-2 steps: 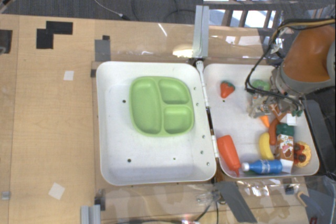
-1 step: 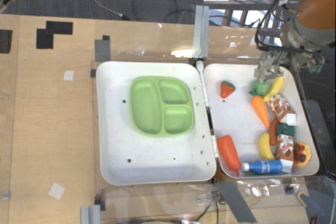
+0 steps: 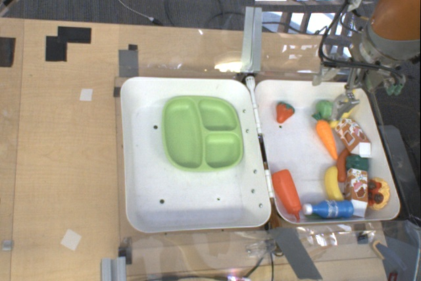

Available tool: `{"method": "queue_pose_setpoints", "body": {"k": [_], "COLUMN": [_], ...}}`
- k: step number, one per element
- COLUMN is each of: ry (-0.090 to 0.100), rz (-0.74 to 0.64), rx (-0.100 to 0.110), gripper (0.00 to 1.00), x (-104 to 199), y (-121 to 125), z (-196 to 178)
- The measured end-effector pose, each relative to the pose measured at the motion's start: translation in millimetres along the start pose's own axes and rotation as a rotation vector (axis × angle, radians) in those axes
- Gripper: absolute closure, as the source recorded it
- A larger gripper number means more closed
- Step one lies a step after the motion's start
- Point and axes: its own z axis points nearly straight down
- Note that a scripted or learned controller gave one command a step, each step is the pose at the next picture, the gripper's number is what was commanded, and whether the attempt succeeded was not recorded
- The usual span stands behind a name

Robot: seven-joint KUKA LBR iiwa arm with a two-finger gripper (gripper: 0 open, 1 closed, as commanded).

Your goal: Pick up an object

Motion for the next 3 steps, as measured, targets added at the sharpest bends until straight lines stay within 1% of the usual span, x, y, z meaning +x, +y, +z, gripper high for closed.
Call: {"method": "queue_pose_setpoints", "body": {"k": [1, 2, 3], "ry": [0.019, -0.007, -0.006], "rz": [-0.056, -0.063, -0.063], "rx": [-0.008, 0.002, 0.002], "gripper": [0.0, 1.0, 0.0], "x": [60.7, 52.1, 52.3], "y": [-10.2, -10.3, -10.1], "z": [148.0, 127.3, 127.8]}}
